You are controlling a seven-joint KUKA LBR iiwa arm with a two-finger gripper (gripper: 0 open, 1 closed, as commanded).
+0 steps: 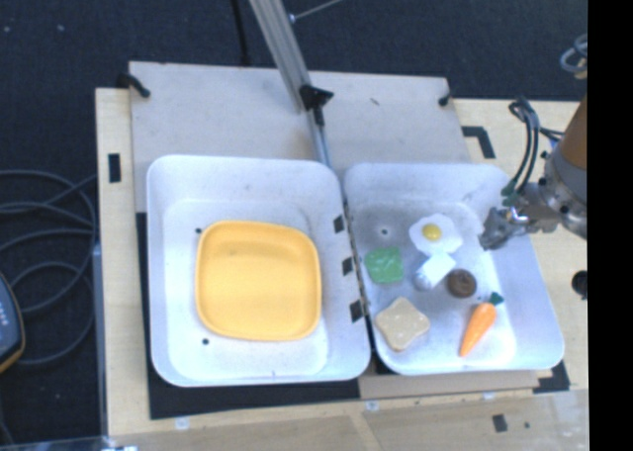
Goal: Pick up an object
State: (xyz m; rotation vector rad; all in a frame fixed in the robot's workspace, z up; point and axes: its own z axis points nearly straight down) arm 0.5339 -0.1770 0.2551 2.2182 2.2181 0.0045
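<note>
A: How far along was the pick?

B: Barely started, I'd say. The jaws (pixel 497 231) hung over the right bin's (pixel 539 325) upper right part, with nothing between them.

A: Apart or together?

B: Too small and dark to tell.

A: And the things to choose from?

B: All lying in the right bin on the desk (pixel 237 108): a fried egg (pixel 435 234) nearest the jaws, a green piece (pixel 384 265), a brown ball (pixel 461 284), a bread slice (pixel 402 323) and a carrot (pixel 478 327). The left bin (pixel 173 192) carried a yellow plate (pixel 259 279).

A: So what remained?

B: Everything, by my reckoning: descend, close, lift.
</note>
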